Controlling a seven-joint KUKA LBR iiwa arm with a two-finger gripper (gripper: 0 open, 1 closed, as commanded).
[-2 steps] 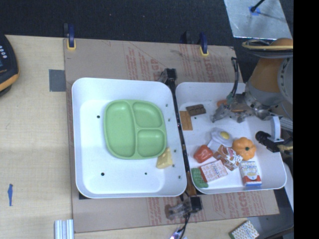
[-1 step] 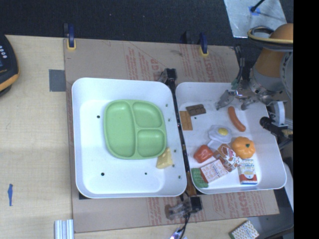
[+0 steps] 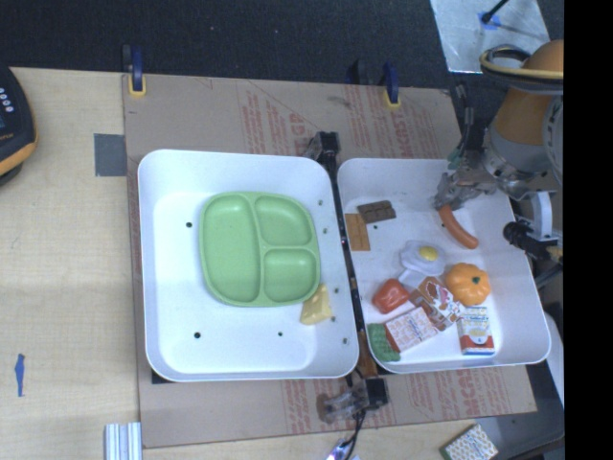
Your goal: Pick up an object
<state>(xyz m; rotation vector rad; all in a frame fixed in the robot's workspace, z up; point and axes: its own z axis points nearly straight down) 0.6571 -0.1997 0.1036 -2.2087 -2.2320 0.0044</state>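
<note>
At the near edge of the bench we see a clamp (image 3: pixel 350 402) gripping the cardboard sheet (image 3: pixel 239 103) under both bins. From the left, the left bin (image 3: pixel 172 353) holds a green divided plate (image 3: pixel 259 247) at its middle, with wide bare white floor on its left and near sides. A pale yellow scrap (image 3: pixel 316 307) lies just beside the plate's near right corner, close to the bin's right wall.

The right bin (image 3: pixel 522 353) is crowded along its near half: a green-edged packet (image 3: pixel 402 332), a red piece (image 3: pixel 391 295), a fried egg toy (image 3: pixel 423 254), a small orange pumpkin (image 3: pixel 466 283) and a carton (image 3: pixel 475 332) near the rim. Farther back lie a brown bar (image 3: pixel 374 212) and a sausage (image 3: pixel 458 226), with open floor between them.

The gripper (image 3: pixel 458 192) hangs over the far right of this bin, just beside the sausage's far end; we cannot tell how its jaws are set.
</note>
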